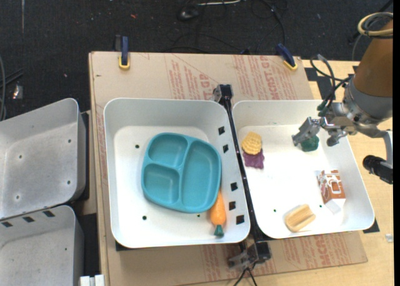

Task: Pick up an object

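The claw (310,136) sits at the upper right of the right bin (275,231), over a small green thing (310,145) it partly hides. I cannot tell its state.

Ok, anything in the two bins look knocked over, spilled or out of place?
Nothing spilled or broken. One oddity: the toy carrot lies wedged against the left bin's right wall, beside the teal tray, not on it. The claw hovers over a small green item.

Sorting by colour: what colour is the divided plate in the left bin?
Teal divided plate, in the camera view.
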`<state>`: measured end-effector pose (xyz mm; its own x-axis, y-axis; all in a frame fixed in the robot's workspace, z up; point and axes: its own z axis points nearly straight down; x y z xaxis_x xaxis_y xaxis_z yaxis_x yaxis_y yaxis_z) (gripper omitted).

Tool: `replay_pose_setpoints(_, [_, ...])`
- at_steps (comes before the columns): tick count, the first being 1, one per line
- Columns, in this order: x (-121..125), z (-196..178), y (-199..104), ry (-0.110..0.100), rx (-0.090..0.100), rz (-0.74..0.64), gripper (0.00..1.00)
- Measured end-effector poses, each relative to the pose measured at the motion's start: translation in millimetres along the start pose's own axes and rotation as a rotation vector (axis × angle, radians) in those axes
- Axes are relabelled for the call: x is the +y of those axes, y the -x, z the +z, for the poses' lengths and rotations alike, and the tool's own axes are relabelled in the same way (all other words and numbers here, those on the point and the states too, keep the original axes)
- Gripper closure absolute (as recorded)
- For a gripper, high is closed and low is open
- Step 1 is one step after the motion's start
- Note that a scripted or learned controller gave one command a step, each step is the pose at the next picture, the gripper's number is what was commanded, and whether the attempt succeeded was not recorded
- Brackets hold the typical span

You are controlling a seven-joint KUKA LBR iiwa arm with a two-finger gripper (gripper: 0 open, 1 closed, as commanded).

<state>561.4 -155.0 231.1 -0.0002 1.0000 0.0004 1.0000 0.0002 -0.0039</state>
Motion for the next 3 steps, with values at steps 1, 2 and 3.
replay_pose_setpoints(1, [-9.2,48.2,0.0,-0.001,0.000,0.001,0.00])
replay_pose_setpoints(2, [-2.4,97.9,5.3,0.000,0.000,0.001,0.00])
replay_pose_setpoints(3, [-1.1,84.6,5.3,0.005,-0.001,0.001,1.00])
